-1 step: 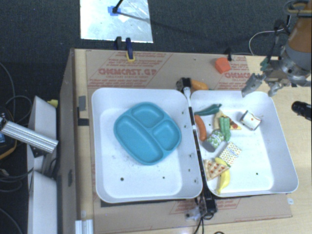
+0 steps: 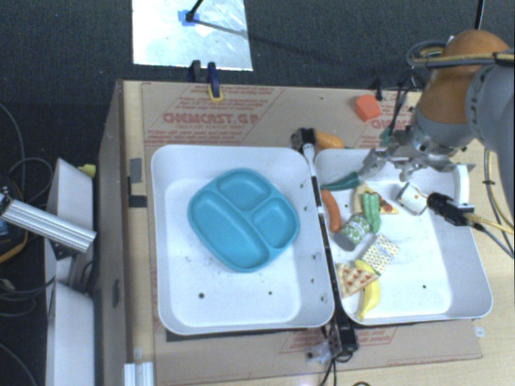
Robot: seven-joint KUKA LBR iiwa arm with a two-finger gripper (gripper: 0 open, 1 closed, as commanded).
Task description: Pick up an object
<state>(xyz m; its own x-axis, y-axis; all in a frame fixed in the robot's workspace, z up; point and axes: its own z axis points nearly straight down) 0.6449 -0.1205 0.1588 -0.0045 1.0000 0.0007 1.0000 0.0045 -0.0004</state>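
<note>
My gripper (image 2: 393, 167) hangs over the back of the right bin (image 2: 459, 284), open, with nothing between its fingers. Just below and left of it lie a teal strip (image 2: 342, 182), a green toy vegetable (image 2: 371, 211) and an orange carrot-like piece (image 2: 331, 210). Further forward in that bin are a small can (image 2: 354, 231), a checkered packet (image 2: 378, 254), a pizza slice (image 2: 353, 277) and a yellow banana (image 2: 370, 298). None of them touches the gripper.
The left bin (image 2: 185, 304) holds a blue divided plate (image 2: 243, 218). An orange block (image 2: 367, 107) sits on the board behind the bins, and an orange-yellow piece (image 2: 328, 141) lies at the back where the bins meet. The arm enters from the right.
</note>
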